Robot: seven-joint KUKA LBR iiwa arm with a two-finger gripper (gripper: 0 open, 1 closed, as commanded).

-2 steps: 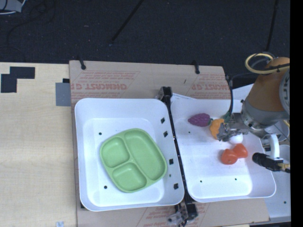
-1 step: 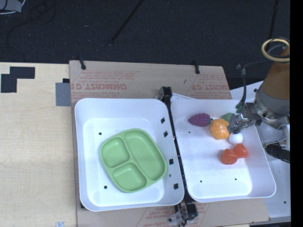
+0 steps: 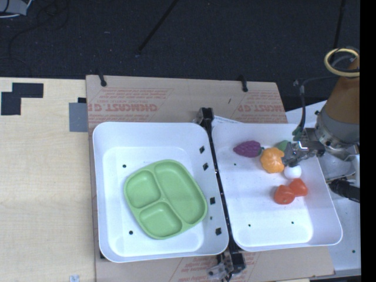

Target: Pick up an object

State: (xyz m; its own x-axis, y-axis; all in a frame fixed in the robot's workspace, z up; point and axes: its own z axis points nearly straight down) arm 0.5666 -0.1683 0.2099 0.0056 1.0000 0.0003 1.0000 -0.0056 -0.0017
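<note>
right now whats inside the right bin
A purple piece, an orange piece, a white ball and a red piece. Something green is partly covered by the gripper.

Just one camera on me, fixed up high and tilted down across the bench from the front, far enough back to fit both white bins: left bin (image 3: pixel 111 151) around 8 o'clock, right bin (image 3: pixel 320 228) around 4. My arm (image 3: pixel 343 107) pokes in at 3 o'clock.

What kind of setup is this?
Probably a robot lab picking bench: two white bins on cardboard, a green divided plate in one, toy food like an orange piece by the gripper.
</note>
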